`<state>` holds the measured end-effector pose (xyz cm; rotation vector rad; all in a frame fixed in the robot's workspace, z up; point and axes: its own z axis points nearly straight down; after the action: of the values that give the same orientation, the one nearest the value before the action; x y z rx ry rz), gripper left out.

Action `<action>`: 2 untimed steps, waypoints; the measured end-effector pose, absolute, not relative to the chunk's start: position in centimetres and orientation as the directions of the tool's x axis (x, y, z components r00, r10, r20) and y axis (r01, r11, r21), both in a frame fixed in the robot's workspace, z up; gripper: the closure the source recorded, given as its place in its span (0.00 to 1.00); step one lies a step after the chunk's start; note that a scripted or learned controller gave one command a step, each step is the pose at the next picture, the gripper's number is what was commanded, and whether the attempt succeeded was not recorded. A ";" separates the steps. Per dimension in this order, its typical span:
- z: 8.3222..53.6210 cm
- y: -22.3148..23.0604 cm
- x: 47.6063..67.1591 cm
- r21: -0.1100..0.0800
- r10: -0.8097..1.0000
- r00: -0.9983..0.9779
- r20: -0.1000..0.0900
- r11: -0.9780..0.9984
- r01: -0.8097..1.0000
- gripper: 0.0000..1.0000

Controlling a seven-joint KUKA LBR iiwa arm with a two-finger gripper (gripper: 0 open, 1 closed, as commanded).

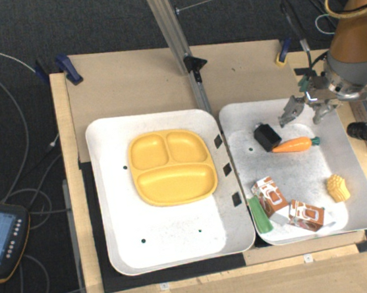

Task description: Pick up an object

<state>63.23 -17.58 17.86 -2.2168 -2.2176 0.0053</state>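
Resting on a wooden bench over dark floor strewn with cables, two white bins: the left bin with a yellow divided plate, the right bin with a toy carrot. Hovering just above-right of the carrot, gripper spread open, grasping nothing. Beside the carrot a black block; below it two small cartons, hard to identify.

Glossy yellow plastic tray in a matt white bin.

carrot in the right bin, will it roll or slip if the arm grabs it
The carrot looks round and tapered, so it may roll if nudged sideways. It looks like smooth toy plastic, probably light and stiff, so it could slip. It lies close by a black block, which may crowd a grasp.
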 end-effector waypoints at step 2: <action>13.2 -17.7 63.1 0.004 1.000 -0.001 0.000 0.001 1.000 1.00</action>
<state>63.14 -17.68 13.18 -2.2221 -2.2244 -0.0042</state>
